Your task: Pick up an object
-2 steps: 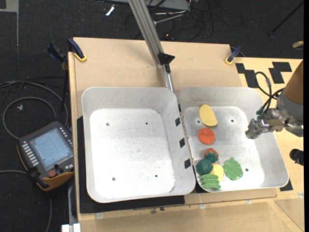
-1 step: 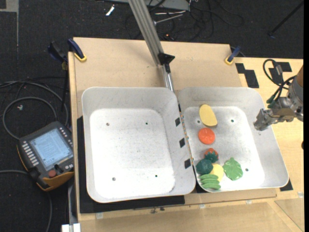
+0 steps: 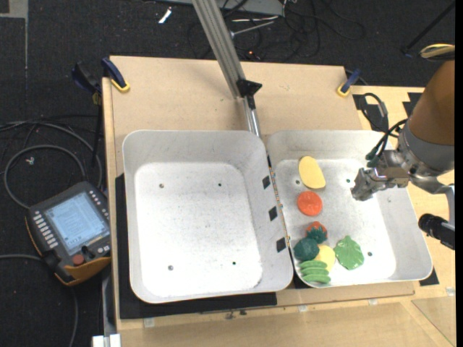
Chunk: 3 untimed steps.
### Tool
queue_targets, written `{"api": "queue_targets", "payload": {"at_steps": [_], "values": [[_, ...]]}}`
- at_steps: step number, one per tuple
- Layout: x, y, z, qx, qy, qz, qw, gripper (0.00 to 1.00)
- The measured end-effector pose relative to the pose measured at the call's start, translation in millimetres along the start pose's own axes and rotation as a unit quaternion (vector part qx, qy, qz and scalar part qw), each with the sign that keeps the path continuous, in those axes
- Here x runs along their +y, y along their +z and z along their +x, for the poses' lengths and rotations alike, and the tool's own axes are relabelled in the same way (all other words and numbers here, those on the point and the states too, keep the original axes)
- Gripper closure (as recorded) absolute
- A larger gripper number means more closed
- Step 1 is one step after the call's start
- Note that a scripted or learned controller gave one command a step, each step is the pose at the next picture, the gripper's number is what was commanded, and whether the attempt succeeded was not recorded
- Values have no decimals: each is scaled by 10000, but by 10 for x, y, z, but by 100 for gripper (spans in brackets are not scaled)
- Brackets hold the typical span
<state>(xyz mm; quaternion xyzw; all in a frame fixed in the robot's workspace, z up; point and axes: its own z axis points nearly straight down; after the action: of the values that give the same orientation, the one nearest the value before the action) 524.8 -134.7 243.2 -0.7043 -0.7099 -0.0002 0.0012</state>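
Green toys [image 3: 322,260] lie below the arm's gripper [image 3: 362,189] hovering mid-bin; jaw state unclear.

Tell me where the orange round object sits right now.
The orange round object lies in the right bin, near its left wall, just below the yellow object and above the cluster of green pieces; the pincer hovers to its right.

Dark carpet floor [image 3: 51,49], loose cables [image 3: 29,157], wooden bench [image 3: 181,96], teach pendant [image 3: 69,230] left.
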Motion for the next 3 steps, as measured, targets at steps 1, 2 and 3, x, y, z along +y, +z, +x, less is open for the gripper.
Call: {"api": "queue_targets", "payload": {"at_steps": [1,2,3], "values": [[35,109,549,1,-3,0,10000,100],[68,172,1144,2,-6,-1,10000,100],[66,139,1592,-4,-1,-7,10000,100]]}}
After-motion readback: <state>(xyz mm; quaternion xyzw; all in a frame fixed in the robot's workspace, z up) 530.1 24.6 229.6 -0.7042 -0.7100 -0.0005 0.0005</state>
